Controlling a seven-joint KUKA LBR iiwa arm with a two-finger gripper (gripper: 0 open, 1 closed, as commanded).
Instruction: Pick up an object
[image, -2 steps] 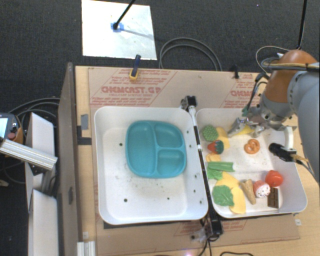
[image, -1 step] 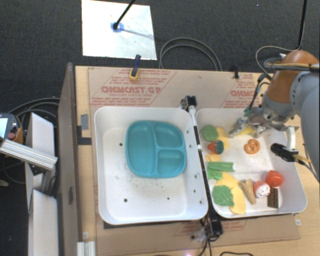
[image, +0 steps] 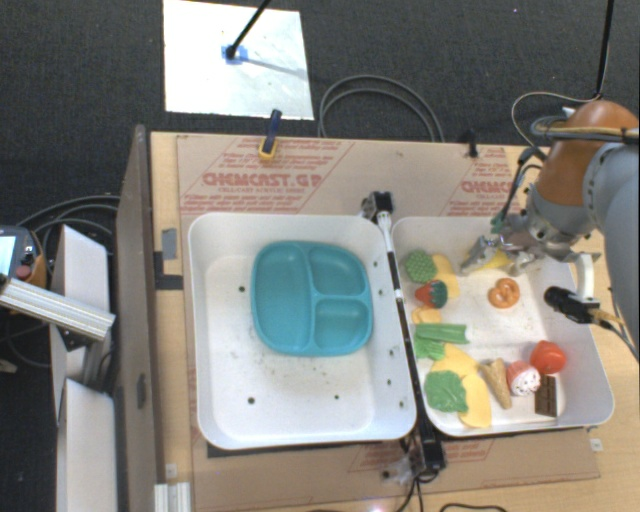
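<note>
At back of right shallow white bin (image: 598, 395), I see grey end effector (image: 503, 250) low over yellow banana-shaped toy (image: 484, 260) — cannot tell its state or whether anything is gripped. Orange pretzel-shaped toy (image: 504, 292) just beside. My worry: banana lies near bin's back wall, so descent may clip wall, or grasp may slip off curved plastic — toy skids toward pretzel.

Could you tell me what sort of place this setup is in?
Most likely a robotics lab bench for grasping trials: a grey arm reaches over two white bins, toy food fills one, a teal divided plate sits in the other, and cables trail across dark carpet.
</note>
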